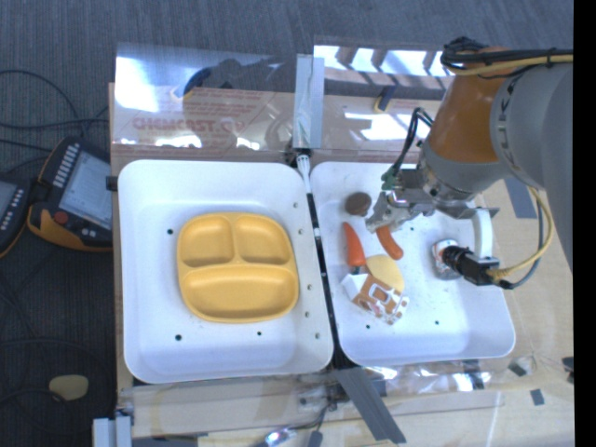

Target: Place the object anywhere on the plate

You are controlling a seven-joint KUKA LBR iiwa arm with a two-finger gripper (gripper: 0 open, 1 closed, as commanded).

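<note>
One hand [386,214] is seen low in the right bin [484,329], hanging from the grey arm with its orange band [470,110]; whether it is open or closed cannot be told, and nothing is shown gripped in it. Just below it an orange sausage-shaped piece [390,243] is found, possibly touching it. A brown round object [358,202] lies just to its left. A carrot [354,245] is seen further down, beside a pale yellow piece [386,273] and a white and orange item [375,299]. The yellow divided plate [238,265] is set in the left bin [149,343], well apart from these things, with nothing on it. Both bins are carried by the worktop [549,259].
</note>
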